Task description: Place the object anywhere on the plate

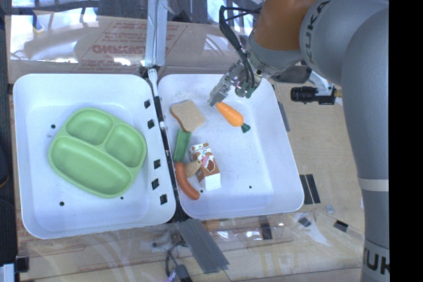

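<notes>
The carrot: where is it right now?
The carrot lies in the right bin, near its back, just below the gripper and right of the bread slice.

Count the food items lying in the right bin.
5, all in the right bin: bread slice, carrot below the gripper, green vegetable, sausage, small carton. More may be hidden beneath.

Grey arm (357, 30) with an orange band (284, 10), black cables and metallic gripper (220, 97).
</notes>
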`<state>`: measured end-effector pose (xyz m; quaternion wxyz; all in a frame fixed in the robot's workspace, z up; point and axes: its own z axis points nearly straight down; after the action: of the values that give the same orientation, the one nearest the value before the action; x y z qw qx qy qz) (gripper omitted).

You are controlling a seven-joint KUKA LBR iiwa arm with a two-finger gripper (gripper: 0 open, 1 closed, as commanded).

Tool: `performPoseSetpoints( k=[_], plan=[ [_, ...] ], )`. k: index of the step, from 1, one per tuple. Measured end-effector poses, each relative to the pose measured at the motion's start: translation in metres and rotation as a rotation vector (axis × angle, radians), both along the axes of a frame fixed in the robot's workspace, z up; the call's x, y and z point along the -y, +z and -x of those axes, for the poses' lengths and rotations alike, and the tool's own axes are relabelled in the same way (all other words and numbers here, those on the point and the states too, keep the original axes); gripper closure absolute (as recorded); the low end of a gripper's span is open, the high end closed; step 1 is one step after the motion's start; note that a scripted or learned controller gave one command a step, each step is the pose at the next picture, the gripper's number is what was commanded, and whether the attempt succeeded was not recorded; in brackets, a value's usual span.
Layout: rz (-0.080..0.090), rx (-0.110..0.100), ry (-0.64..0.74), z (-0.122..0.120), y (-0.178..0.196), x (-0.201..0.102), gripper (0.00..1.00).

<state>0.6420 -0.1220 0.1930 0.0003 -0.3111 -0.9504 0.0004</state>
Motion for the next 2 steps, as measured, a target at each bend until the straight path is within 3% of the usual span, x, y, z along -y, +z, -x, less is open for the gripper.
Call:
performPoseSetpoints(
  k=[1, 2],
  plan=[
    [-0.001, 0.0, 0.221, 0.035, 0.02, -0.045, 1.0],
    [-0.002, -0.001, 0.223, 0.052, -0.001, -0.121, 1.0]
  ],
)
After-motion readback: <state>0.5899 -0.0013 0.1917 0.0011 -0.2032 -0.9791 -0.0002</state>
